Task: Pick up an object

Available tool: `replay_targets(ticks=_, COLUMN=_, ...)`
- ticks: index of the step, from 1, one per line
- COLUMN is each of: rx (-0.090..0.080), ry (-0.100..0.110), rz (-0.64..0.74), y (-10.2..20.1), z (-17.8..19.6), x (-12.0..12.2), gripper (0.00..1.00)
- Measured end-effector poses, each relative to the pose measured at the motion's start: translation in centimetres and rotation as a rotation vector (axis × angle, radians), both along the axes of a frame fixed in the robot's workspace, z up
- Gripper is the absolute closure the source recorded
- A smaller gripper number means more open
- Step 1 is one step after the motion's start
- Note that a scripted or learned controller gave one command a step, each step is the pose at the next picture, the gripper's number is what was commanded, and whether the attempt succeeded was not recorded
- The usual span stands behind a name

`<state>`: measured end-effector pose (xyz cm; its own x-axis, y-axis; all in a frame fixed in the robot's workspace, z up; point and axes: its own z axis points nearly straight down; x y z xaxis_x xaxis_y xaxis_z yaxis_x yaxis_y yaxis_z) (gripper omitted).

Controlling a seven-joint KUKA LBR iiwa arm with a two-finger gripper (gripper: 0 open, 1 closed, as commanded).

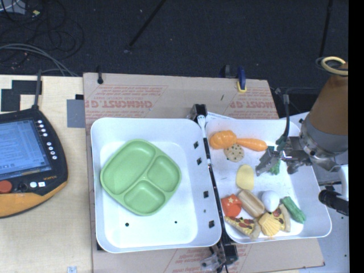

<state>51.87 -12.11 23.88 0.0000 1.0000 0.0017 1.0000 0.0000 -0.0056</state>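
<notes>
One orange carrot (238,141) lengthwise left-right, thick end leftward.

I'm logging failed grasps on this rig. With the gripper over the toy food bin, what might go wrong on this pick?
1. The toy food at the near end of the right bin lies packed together: hot dog, tomato, white egg, pizza slice. A grasp there may catch two items or push them apart.
2. The gripper hangs beside the yellow piece, which looks smooth and rounded and may slip out.
</notes>
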Motion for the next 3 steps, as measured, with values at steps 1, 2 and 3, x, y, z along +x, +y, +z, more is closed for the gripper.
replay_targets(ticks=1, rx=0.002, ry=0.01, rz=0.002, y=0.3, z=-13.2, x=2.4, gripper=0.0)
replay_targets(ticks=2, rx=0.001, ry=0.001, rz=-0.001, y=0.2, z=-15.1, x=3.4, gripper=0.0)
replay_targets(ticks=3, rx=0.005, ry=-0.002, rz=-0.005, y=0.3, z=-14.0, x=3.6, gripper=1.0)
